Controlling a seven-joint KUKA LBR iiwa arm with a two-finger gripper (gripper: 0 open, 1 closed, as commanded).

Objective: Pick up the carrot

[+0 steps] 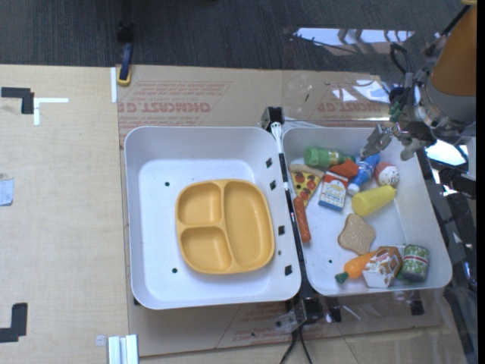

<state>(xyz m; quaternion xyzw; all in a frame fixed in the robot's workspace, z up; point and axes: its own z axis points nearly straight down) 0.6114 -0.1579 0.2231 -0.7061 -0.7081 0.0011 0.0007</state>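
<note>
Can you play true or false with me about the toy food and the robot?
1. The carrot lies in the right bin. True.
2. The yellow plate has toy food on it. False: its three sections hold nothing.
3. The gripper is holding the carrot. False: it is at the bin's far edge, away from the carrot.
4. A slice of bread lies just beyond the carrot. True.
5. The yellow plate sits in the left bin. True.

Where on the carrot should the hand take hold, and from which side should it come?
Probably the carrot's orange middle, from above. It lies flat and tilted, green tip toward the near-left. A carton touches its thick end, so the fingers should close across its narrow width, away from that end.
</note>
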